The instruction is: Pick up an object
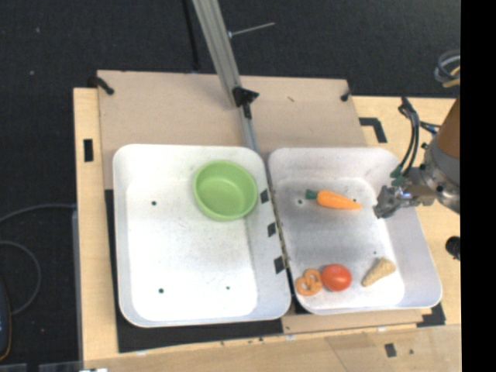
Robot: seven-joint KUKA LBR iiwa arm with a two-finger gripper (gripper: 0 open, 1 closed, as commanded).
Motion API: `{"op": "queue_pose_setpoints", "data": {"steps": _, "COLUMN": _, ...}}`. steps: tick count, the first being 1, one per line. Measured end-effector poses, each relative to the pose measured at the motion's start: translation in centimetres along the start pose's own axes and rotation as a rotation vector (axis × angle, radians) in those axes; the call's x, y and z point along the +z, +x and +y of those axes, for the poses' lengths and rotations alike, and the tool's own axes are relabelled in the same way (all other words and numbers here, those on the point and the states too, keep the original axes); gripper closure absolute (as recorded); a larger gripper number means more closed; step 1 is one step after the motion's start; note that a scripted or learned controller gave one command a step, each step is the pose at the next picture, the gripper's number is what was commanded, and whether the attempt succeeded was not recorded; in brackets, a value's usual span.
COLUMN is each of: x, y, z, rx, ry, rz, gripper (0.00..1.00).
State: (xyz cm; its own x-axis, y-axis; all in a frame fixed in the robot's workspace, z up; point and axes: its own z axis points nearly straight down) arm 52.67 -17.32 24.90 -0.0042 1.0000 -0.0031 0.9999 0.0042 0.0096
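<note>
Gripper (387, 204) hangs over the right bin's (411, 285) right rim, mid-right of frame — whether it is open or closed, I cannot tell. Carrot (336, 200) lies just to its left, apart; tomato (335, 277) and cone (378, 272) sit lower.

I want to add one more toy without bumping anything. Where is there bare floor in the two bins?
Left bin: everything below and left of the green bowl. Right bin: the middle, between the carrot and the tomato. Crowded: its bottom edge and beside the gripper.
</note>
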Motion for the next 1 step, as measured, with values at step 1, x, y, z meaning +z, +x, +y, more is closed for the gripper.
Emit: {"op": "queue_pose_setpoints", "data": {"steps": 1, "x": -1.47, "y": -0.06, "z": 0.14, "rx": -0.001, "ry": 0.005, "rz": 0.002, "gripper": 1.0}}
